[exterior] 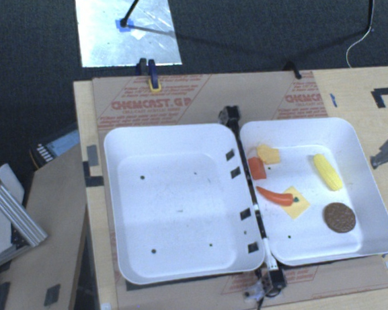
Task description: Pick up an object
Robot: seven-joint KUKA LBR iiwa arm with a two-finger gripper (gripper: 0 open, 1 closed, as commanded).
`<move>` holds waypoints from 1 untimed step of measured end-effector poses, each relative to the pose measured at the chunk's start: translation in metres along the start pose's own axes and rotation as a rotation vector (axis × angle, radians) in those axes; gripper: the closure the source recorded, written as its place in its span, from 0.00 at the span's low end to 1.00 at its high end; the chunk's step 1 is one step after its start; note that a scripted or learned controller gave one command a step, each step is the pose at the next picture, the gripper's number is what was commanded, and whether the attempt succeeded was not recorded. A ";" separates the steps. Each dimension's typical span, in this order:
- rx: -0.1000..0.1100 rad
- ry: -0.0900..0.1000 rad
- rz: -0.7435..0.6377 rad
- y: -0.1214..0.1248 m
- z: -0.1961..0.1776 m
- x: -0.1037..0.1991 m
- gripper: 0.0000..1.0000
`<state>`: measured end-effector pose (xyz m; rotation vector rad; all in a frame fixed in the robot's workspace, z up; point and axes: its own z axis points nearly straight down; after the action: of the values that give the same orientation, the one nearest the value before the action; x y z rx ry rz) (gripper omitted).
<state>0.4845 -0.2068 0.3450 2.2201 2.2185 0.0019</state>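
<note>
Camera view: corn [327, 172] in right bin [363, 144].

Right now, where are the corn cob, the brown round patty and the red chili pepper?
corn cob [327, 172], camera view, middle of the yellow cob.
brown round patty [339, 217], camera view, centre of its flat top.
red chili pepper [275, 194], camera view, middle of its curved body, by the divider.

One fixed camera looks down at a slant from above the bench [195, 90]; both bins, left [174, 203] and right [357, 170], sit mid-frame; dark floor [269, 16] beyond.
</note>
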 end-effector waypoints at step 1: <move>-0.019 -0.008 -0.009 0.071 -0.165 0.001 0.00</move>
<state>0.5553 -0.2061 0.5098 2.1975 2.2147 0.0141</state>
